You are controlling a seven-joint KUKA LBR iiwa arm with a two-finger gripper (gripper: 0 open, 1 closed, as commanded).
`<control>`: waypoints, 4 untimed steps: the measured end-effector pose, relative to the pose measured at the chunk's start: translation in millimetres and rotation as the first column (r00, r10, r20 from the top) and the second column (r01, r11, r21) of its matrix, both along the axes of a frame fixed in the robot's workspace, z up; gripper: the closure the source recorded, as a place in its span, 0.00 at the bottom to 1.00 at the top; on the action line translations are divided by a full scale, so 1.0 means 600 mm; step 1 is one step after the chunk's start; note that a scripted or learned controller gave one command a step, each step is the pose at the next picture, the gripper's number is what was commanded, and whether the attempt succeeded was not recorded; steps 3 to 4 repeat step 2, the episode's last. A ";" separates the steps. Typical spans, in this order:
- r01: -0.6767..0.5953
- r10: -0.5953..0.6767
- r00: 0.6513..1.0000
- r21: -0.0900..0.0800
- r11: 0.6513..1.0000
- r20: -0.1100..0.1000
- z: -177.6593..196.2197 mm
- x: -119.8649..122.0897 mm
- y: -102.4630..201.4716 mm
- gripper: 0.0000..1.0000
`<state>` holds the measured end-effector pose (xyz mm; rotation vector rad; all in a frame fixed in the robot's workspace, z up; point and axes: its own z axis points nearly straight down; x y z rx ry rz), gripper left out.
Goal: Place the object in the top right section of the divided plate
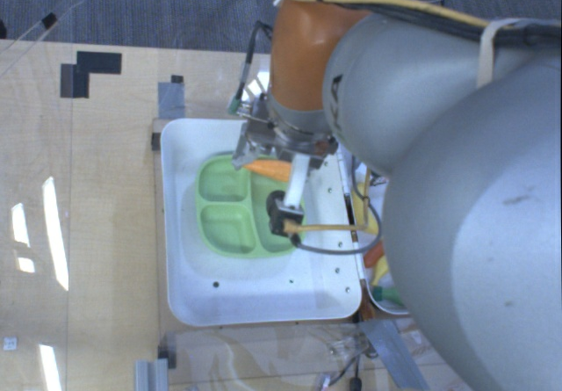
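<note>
A green divided plate (226, 213) lies in the left white bin (202, 293), with two small sections on its left side and a larger one on its right, partly hidden by the arm. An orange carrot-like object (270, 170) rests at the plate's upper right edge, just under the wrist. My gripper (248, 155) hangs directly over the plate's top edge, right beside the orange object. The arm's bulk hides whether anything sits between its jaws.
The right bin (379, 297) is mostly covered by the arm; small red, yellow and green items (379, 268) peek out at its left edge. Bare white floor of the left bin lies below the plate. Wooden bench surface spreads to the left.
</note>
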<state>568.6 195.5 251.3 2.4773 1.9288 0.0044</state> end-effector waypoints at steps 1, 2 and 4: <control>-0.307 0.307 0.952 0.000 0.952 -0.005 -0.070 -0.130 -0.016 0.00; 0.036 -0.037 0.999 0.007 0.999 0.013 -0.261 -0.126 0.010 0.00; 0.036 -0.037 0.999 0.007 0.999 0.013 -0.261 -0.126 0.010 0.00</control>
